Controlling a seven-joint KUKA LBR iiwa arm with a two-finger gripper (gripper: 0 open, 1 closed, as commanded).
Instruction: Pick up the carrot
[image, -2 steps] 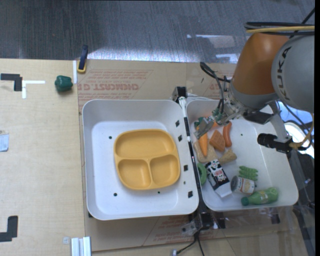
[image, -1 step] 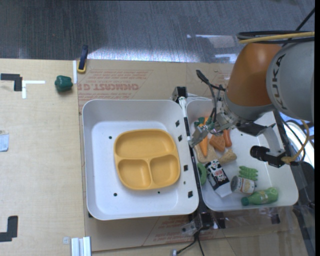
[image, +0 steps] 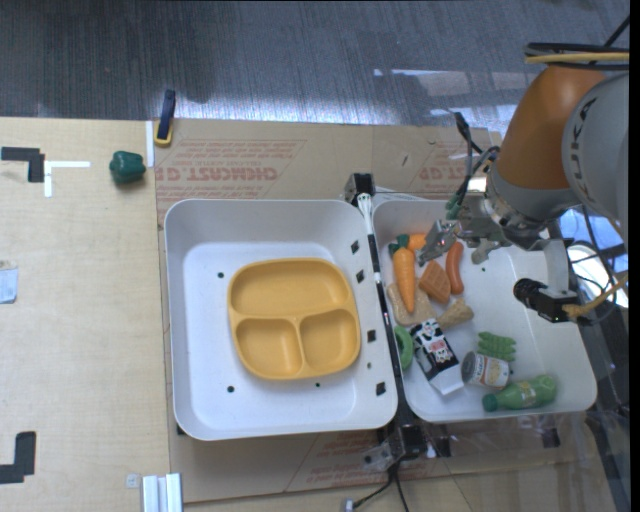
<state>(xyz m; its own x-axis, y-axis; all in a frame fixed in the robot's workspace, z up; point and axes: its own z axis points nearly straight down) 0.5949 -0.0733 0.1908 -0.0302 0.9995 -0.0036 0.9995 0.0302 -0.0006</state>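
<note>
Orange is what you are looking for: the carrot (image: 403, 278) is lying in the right bin (image: 560, 345), close to that bin's left wall, green top toward the far end and tip pointing nearer the camera. It is resting on the bin floor, so by my reading the pick is not yet done. The gripper (image: 436, 243) is hanging just to the right of the carrot's upper end, low over the clutter; you are getting too dark and small a look at its tip for me to tell whether it is spread or closed, and nothing is showing as gripped. What is left, I judge, is lining up over the carrot, closing on it and lifting.

Crowding is working against you. A sausage (image: 455, 268) and a brown wedge (image: 435, 283) are sitting right beside the carrot, with a milk carton (image: 436, 353), a can (image: 487, 370) and a green bottle (image: 521, 393) nearer the camera. The left bin (image: 190, 330) is holding a yellow divided plate (image: 294, 317). Both bins are standing on brown cardboard (image: 260, 165), with pale bench (image: 70, 330) to the left and a green object (image: 127, 168) lying on it.
</note>
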